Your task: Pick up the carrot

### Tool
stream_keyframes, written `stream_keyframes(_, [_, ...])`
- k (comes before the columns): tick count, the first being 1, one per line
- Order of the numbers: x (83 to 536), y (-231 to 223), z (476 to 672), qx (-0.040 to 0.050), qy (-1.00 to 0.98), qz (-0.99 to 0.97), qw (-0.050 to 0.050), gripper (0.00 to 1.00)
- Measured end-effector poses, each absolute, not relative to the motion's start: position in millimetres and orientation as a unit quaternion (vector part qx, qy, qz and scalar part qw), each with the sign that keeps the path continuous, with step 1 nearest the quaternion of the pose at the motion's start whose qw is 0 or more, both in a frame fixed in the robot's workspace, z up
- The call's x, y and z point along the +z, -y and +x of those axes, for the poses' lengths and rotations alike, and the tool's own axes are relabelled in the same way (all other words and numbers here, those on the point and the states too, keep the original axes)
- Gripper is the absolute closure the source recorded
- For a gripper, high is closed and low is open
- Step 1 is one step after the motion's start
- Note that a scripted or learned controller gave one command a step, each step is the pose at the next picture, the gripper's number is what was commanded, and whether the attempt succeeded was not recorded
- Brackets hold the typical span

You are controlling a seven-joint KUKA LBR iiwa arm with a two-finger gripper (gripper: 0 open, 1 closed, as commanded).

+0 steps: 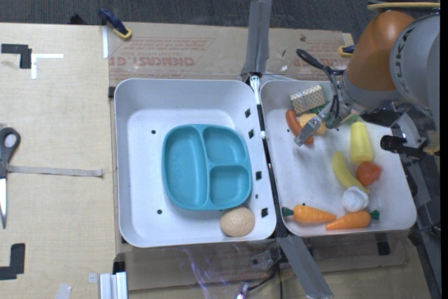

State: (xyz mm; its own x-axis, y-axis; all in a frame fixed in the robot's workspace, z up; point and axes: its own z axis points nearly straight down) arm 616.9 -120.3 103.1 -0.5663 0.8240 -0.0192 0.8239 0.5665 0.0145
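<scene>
Two carrots lie along the front wall of the right bin (399,220): one (311,214) with its green top to the left, the other (348,220) just right of it, tip toward the first. My gripper (306,129) hangs low over the bin's back left part, well behind both carrots. It sits right beside a red-orange piece (292,120) and a small orange-yellow piece (312,124). A speckled tan block (306,99) lies just behind it.
The right bin also holds a yellow pepper (360,141), a banana (342,170), a tomato (368,172) and a white piece (355,199) close to the carrots. A teal divided plate (208,167) and a beige egg (238,222) are in the left bin (133,150).
</scene>
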Motion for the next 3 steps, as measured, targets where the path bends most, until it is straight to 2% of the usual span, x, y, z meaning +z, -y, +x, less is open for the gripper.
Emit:
stream_keyframes(1, [115.1,120.8,619.2,0.002,-0.886,0.464,0.016,1.0])
stream_keyframes(2, [92.9,106.7,585.8,0.0002,-0.916,0.401,0.001,1.0])
stream_keyframes(3, [192.8,51.0,623.1,0.0003,-0.971,0.237,0.003,1.0])
